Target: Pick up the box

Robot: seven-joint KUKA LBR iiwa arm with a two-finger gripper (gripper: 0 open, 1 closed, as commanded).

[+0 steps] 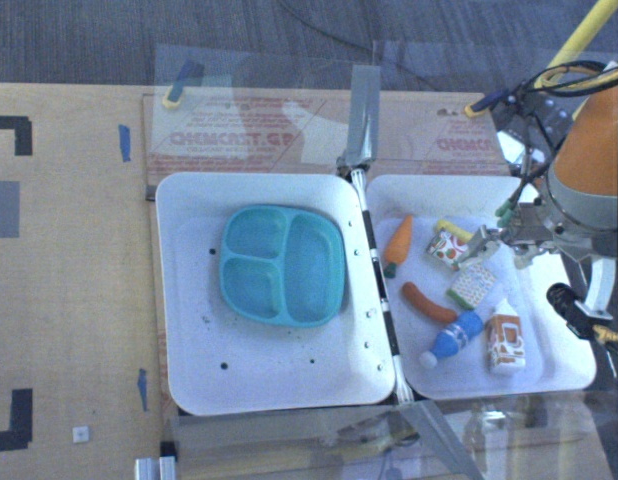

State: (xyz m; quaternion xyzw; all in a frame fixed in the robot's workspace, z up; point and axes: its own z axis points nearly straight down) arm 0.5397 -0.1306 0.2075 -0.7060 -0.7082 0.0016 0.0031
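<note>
A small box [448,247] with yellow, red and green print lies in the right bin [559,368], near its middle back. My gripper [486,246] hangs low at the right end of this box, touching or nearly touching it. The grey arm with its orange band [589,148] reaches in from the right above the bin. A speckled pale block [472,286] lies just below the gripper.
The right bin also holds an orange carrot [397,242], a brown sausage [429,303], a blue bottle [451,339] and a white-and-orange carton [505,343]. The left bin [189,368] holds a teal divided plate [283,265]. Cables [534,88] hang near the arm.
</note>
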